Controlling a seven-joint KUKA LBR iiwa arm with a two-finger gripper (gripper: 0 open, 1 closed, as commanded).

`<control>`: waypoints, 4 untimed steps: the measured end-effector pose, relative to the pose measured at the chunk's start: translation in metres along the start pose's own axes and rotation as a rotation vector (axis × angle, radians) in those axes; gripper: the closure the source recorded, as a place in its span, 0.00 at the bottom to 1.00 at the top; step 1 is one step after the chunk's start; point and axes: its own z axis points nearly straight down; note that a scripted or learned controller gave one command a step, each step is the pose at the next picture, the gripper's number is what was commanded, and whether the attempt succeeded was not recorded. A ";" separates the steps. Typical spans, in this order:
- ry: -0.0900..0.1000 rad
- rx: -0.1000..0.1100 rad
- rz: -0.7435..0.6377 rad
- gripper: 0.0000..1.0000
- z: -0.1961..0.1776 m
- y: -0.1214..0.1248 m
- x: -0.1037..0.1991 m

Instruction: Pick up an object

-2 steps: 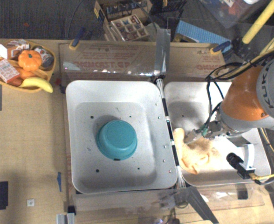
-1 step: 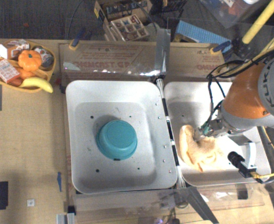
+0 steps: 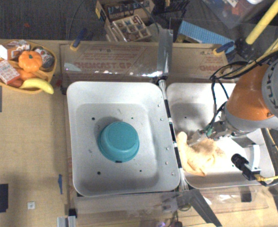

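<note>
The jaws [image 3: 210, 132], whose state cannot be told, hover at the upper edge of the tan cloth [image 3: 199, 156] in the right bin [image 3: 195, 103]; limp fabric could slip free if pinched shallowly

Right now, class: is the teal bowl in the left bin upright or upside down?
Upside down: the teal bowl shows a flat base on top and no hollow, resting in the left bin.
</note>
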 end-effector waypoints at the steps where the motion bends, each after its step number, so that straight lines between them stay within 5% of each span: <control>1: 0.000 0.001 0.003 1.00 -0.007 0.000 -0.002; 2: 0.000 0.003 0.007 1.00 -0.014 0.000 -0.004; 3: 0.000 0.003 0.007 0.00 -0.014 0.000 -0.004; 4: -0.002 0.007 0.022 0.00 0.009 -0.005 0.000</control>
